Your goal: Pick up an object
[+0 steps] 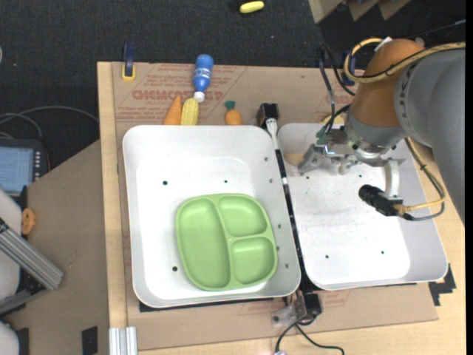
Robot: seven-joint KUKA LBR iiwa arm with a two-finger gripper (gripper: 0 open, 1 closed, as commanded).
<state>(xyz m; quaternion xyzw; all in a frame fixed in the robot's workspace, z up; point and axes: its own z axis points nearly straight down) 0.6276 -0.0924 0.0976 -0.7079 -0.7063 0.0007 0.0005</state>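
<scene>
Gripper sits low over the far end of the right bin, near the divider; whether its jaws are released or clenched cannot be told. Green divided plate lies in the left bin. Toy corn, carrot and bottle rest on the cardboard beyond the bins

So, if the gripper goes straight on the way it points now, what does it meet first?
Probably the right bin's white floor: the gripper seems to point down over its far left corner. Depth is unclear from this view.
</scene>
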